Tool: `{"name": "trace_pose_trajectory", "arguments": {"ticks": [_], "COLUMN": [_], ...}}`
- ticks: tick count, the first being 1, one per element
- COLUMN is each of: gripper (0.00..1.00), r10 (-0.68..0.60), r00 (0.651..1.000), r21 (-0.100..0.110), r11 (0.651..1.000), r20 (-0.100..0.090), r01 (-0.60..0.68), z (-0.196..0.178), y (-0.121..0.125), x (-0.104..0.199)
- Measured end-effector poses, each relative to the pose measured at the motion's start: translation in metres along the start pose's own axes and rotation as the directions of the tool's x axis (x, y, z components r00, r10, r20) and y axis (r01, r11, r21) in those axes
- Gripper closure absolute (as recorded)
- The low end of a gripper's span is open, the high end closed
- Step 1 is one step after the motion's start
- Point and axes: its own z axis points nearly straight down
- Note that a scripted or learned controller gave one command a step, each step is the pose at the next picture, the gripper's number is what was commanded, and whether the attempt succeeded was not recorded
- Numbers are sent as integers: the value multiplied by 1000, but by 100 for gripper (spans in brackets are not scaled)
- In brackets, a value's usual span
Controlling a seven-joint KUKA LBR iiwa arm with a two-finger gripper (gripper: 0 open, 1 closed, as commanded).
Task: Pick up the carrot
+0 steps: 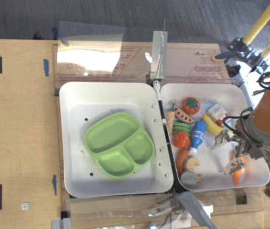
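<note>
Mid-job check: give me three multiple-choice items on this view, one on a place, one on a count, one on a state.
1. Where is the tool?
A. Over the left bin
B. Over the right bin
C. Over the cardboard beside the bins

2. How many compartments does the green plate have?
A. Two
B. Three
C. Five

3. How is the blue bottle placed?
A. Upright on the green plate
B. Lying down among the toys in the right bin
C. Hanging from the tool

Answers:
1 B, it sits low over that bin's near right corner.
2 B, one long section and two smaller ones show.
3 B, its full length shows on the bin floor.
</note>
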Motion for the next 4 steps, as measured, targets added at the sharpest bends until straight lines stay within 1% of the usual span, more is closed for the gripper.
{"name": "trace_pose_trajectory", "arguments": {"ticks": [1, 2, 3, 4], "gripper": [0, 100, 0, 0], "r10": [-178, -180, -181, 190], "r00": [984, 984, 984, 982], "r21": [-7, 0, -1, -4], "r11": [984, 984, 984, 982], "r20": [-10, 2, 1, -20], "r01": [178, 180, 181, -190], "z": [12, -1, 0, 12], "y": [-3, -2, -2, 8], "x": [5, 0, 1, 2]}}
